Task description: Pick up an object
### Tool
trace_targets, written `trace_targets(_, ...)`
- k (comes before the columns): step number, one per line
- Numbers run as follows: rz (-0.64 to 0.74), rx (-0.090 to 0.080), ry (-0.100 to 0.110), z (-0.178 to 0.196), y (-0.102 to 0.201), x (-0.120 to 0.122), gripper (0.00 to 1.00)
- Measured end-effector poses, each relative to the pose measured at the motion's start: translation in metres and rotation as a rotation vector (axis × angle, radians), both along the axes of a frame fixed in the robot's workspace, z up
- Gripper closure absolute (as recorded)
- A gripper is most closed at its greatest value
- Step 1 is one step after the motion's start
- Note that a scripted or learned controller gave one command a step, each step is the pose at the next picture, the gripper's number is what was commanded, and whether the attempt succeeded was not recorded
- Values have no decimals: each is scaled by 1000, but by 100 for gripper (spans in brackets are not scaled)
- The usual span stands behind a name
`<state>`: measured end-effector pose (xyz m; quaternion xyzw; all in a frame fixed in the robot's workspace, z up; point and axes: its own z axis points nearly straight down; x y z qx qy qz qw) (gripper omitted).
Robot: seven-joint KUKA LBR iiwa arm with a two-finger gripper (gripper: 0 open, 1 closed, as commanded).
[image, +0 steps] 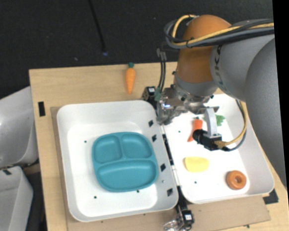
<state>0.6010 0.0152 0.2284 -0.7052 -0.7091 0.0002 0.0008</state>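
Observation:
In the right bin (254,176) lie a yellow lemon-shaped piece (195,164), an orange ring-shaped donut (236,179), a small red-orange piece (197,127) and a bit of green (219,118). My gripper (199,117) hangs low over the far part of this bin, right above the red-orange piece and largely hidden under the wrist. The red-orange piece sticks out just below it, and I cannot tell whether the two touch. The yellow piece and the donut lie nearer the front, apart from the gripper.
The left bin (81,192) holds a blue divided plate (124,160). A toy carrot (130,78) lies on the wooden bench behind the bins. The arm covers the far right corner of the right bin.

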Motion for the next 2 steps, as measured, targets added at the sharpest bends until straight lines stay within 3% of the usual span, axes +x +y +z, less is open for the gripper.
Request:
trace_targets(1,0,0,1,4,42,-6,100)
trace_targets(2,-3,0,1,4,39,-6,0)
